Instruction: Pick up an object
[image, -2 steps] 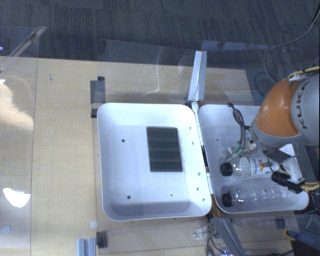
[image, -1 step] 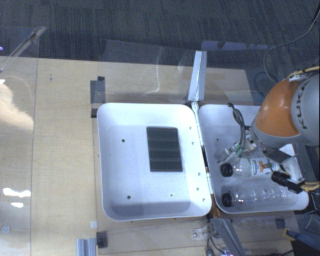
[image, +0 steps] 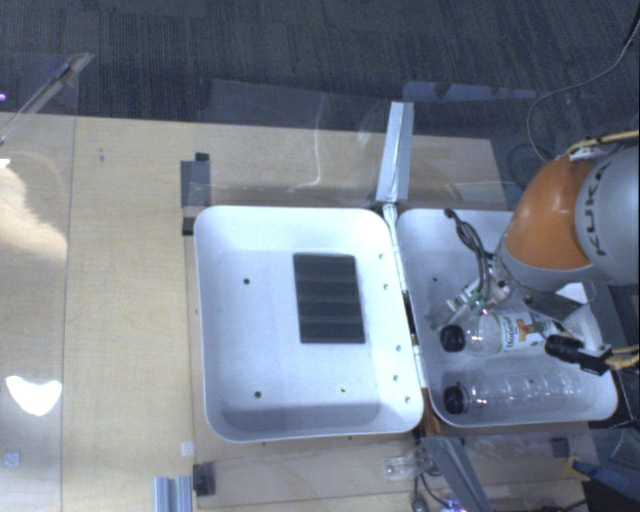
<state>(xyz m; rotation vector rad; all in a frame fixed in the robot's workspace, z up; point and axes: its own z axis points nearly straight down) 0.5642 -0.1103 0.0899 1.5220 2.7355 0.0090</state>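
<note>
From the camera view, the wooden surface (image: 110, 330) carried two shallow white bins side by side. The left bin (image: 240, 400) held a dark ribbed rectangular block (image: 328, 298) lying flat near its middle. The right bin (image: 430, 260) held two clear plastic bottles with black caps. One bottle (image: 495, 333), bearing a label, lay on its side about mid-bin with its cap pointing left; the other bottle (image: 515, 395) lay along the bin's near edge, also capped at its left end. The grey arm (image: 570, 220) with its orange band reached over the right bin, and the gripper (image: 480, 300) hung just above the labelled bottle's neck end, seemingly touching it. Whether its fingers stood apart or together could not be told.
</note>
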